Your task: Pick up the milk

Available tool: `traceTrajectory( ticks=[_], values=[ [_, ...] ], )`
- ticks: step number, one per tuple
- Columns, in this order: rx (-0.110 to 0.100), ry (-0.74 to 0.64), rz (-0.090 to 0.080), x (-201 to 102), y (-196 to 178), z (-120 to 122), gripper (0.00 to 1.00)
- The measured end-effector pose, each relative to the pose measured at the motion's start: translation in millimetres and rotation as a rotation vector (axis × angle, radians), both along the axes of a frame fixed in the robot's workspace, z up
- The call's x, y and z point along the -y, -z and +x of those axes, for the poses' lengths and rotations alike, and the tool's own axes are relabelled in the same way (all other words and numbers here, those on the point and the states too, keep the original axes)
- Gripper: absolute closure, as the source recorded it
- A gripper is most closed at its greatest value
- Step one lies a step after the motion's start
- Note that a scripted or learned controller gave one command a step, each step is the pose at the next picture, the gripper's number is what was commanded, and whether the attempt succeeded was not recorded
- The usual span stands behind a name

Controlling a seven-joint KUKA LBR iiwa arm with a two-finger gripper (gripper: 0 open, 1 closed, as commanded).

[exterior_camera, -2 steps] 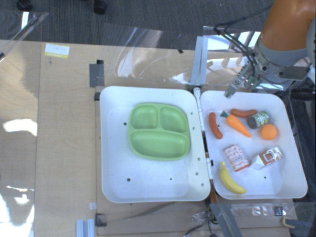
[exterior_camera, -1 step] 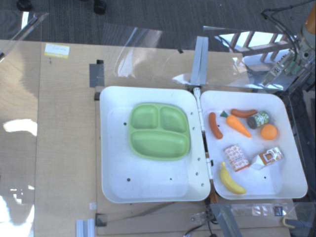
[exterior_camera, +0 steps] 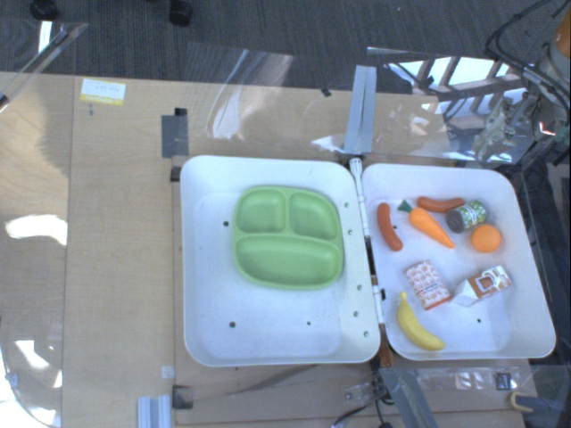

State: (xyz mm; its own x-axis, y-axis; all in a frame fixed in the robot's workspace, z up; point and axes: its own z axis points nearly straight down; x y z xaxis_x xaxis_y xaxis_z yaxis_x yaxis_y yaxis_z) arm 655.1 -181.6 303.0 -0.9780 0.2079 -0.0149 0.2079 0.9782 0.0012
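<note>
The desk [exterior_camera: 107, 266] carries two bins: the left bin [exterior_camera: 205, 328] with one green tray [exterior_camera: 288, 238], the right bin [exterior_camera: 526, 319] with seven items. The milk [exterior_camera: 486, 283] lies near that bin's front right, just beside the cracker box [exterior_camera: 426, 284]. Also there: one banana [exterior_camera: 416, 323], one carrot [exterior_camera: 430, 227], two sausages [exterior_camera: 388, 226], one orange [exterior_camera: 486, 238], one can [exterior_camera: 467, 215]. I judge a straight descent onto the milk best, closing across its narrow sides. I cannot tell the tool's state.

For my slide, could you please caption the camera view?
Milk carton among toy foods in right bin; green tray in left.
</note>
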Motion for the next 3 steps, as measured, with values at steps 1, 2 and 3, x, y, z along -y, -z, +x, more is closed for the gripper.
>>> traceTrajectory(
  ticks=[1, 2, 3],
  values=[
    [0.014, -0.002, -0.001, -1.8, -14.3, 2.8, 1.00],
    [-0.005, -0.080, -0.001, 24.1, 47.9, -100.1, 1.00],
    [-0.002, -0.770, -0.009, -42.5, 22.7, -103.2, 1.00]
  ],
)
